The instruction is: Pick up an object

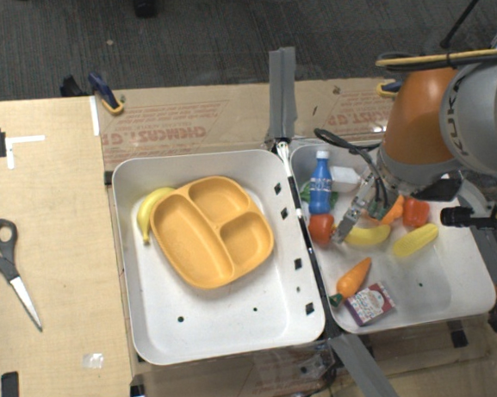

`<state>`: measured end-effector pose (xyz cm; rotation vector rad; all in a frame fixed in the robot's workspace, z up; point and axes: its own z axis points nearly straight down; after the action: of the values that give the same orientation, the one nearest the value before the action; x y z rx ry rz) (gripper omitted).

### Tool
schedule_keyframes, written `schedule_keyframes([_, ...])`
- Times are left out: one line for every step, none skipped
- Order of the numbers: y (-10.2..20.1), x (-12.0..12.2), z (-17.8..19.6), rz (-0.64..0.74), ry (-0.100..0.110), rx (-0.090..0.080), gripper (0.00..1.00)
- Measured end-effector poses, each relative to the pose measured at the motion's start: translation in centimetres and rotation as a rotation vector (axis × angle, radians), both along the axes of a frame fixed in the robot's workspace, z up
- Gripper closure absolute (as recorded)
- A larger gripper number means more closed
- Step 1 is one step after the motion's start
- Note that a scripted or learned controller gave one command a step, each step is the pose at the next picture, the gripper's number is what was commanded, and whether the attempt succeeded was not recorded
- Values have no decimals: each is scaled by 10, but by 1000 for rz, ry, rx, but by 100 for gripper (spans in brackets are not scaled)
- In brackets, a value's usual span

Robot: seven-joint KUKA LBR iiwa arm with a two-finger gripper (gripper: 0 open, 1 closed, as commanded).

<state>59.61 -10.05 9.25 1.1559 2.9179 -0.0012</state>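
Note the gripper (pixel 359 212): it sits low in the right bin (pixel 464 291), directly over the cluster of toy food. Whether its fingers stand apart or closed cannot be told from this angle, and nothing can be seen held between them.

Locate the candidate objects. A yellow banana-shaped piece (pixel 367 236) lies immediately below the gripper, touching or almost touching it. A red tomato (pixel 321 227) rests just to its left, beside the blue bottle (pixel 320 183), which lies against the bin's left wall. A yellow lemon-like piece (pixel 415 240) and a carrot (pixel 354 276) lie nearby; a small printed packet (pixel 368 304) sits toward the front edge.

The left bin (pixel 147 323) carries an orange divided plate (pixel 211 229) with a banana (pixel 151 210) tucked along its left rim.

Expect a crowded grasp: the objects pack closely, so a descent here probably contacts more than one. Treat the pick as not yet confirmed.
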Motion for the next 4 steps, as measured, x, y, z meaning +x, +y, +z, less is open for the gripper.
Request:
schedule_keyframes([-2, -39, -1, 36, 3, 1, 0])
schedule_keyframes([1, -63, 3, 75, -12, -1, 0])
schedule_keyframes([-15, 8, 0, -91, 0, 0, 0])
schedule_keyframes([1, -43, -1, -210, 3, 1, 0])
